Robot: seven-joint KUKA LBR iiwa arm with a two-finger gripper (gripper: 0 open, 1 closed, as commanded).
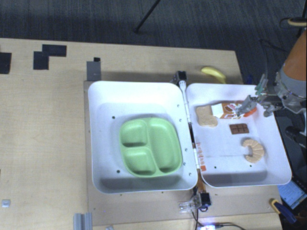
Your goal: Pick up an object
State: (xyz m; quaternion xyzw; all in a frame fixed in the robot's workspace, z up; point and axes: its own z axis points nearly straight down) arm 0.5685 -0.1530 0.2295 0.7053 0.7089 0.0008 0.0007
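My gripper [253, 95] hangs over the far right part of the right bin [278, 143], reaching in from the right. Its fingers stand apart, open, with nothing between them. Just below its lower finger lies a small orange-red piece [248, 112], next to a white and red packet [224, 110]. A tan bread slice [206, 116] lies to the left of the packet. A brown chocolate bar [238, 128] sits in the middle of that bin. Nearer the front lies a curved croissant [253, 150].
The left bin [103, 128] holds a green divided plate [150, 146]. A yellow banana [213, 73] lies on the bench behind the right bin. The raised rims of the two bins meet in the middle.
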